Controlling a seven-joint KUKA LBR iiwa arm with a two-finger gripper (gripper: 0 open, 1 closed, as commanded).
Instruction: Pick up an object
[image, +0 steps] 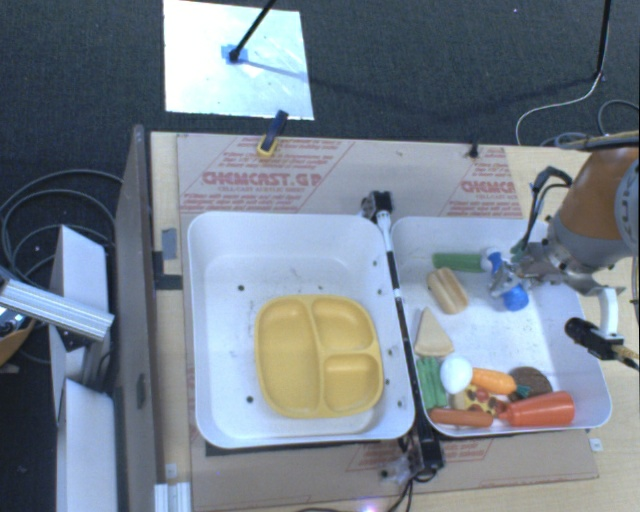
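Gripper (509, 283) is down inside the right bin (570, 330), up near its far right part, with the grey arm (600, 215) and its orange band coming in from the right edge. Can't really tell how the gripper is set, since the blue and white bits at its tip are all mushed together from this angle, and nothing is clearly held by it.

Right next to the tip, on its left, there's a green cylinder-ish toy (457, 261) lying flat against the far side of the bin. Just in front of that sits a little hot dog bun (448, 290). Further toward the near side there's a tan wedge that looks like a cheese or bread slice (433, 335), leaning close to the divider between the bins.

The near end of the right bin is a proper pile: a white egg (456, 375), green strips (431, 382) beside it, a small orange carrot (494, 381), a brown cookie-looking disc (529, 380), and a big orange-red carrot (541, 409) along the near wall.

Left bin (230, 250) has a yellow divided plate (320, 355) with three compartments, sitting a bit toward the near side.
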